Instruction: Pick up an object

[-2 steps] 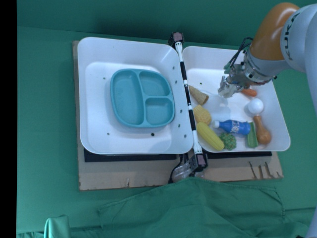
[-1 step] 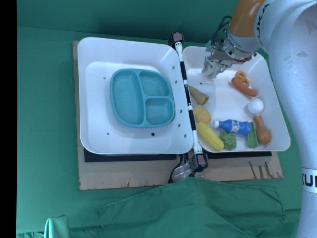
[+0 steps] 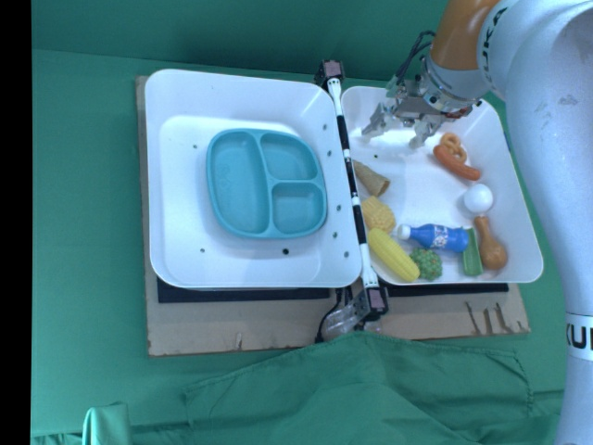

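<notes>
Two bins: left bin (image 3: pixel 185 109) has just a teal tray (image 3: pixel 267 183), right bin (image 3: pixel 519 248) has all the toy food, both sitting on the table (image 3: pixel 83 202).

Hand: the hand (image 3: pixel 398 128) hangs over the top-left part of the right bin, fingers spread, nothing between them.

Nearest thing: the carrot (image 3: pixel 456 160), just beside the hand on its right. I'd guess that's the pick, but honestly it's open.

Carrot axis: long axis runs on a slant, from upper left down to lower right, with a curly bit at the upper end.

Other stuff: cone (image 3: pixel 372 178) near the divider, two corn cobs (image 3: pixel 391 253) below it, a blue bottle (image 3: pixel 436 237) lying on its side with the cap pointing left, broccoli (image 3: pixel 426 263), white ball (image 3: pixel 478 197), drumstick (image 3: pixel 488 245).

Risk 1: the hand sits over bare bin floor, so a straight drop probably closes on nothing.

Risk 2: if the fingers line up along the carrot instead of across it, it likely squirts out.

Risk 3: the bottom pile is packed tight, touching or nearly so. Going there could shove the neighbours or grab two at once.

Risk 4: the ball is round and would likely roll off a near miss.
</notes>
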Available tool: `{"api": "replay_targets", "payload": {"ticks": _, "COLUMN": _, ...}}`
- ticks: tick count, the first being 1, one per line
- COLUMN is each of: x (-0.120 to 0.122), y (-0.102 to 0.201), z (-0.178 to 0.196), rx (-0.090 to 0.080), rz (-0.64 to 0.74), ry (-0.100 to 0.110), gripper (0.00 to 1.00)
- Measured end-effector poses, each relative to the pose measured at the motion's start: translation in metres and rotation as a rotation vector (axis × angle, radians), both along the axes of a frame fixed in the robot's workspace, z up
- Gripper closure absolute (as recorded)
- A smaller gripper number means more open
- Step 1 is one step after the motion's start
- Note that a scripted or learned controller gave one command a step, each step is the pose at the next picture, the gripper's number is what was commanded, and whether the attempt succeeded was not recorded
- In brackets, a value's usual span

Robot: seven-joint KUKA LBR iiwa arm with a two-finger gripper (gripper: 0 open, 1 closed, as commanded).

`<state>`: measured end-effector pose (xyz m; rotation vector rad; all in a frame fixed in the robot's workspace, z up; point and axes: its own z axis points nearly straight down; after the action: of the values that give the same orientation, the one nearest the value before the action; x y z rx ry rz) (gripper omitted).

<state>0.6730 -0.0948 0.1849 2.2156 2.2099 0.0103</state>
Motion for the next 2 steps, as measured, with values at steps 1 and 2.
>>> {"api": "replay_targets", "payload": {"ticks": 1, "x": 0.0024, "y": -0.0002, "z": 0.0152, "rx": -0.001, "rz": -0.002, "ry": -0.011, "gripper": 1.00}}
{"api": "replay_targets", "payload": {"ticks": 2, "x": 0.0020, "y": -0.0004, "z": 0.0143, "rx": -0.002, "rz": -0.002, "ry": -0.009, "gripper": 0.00}}
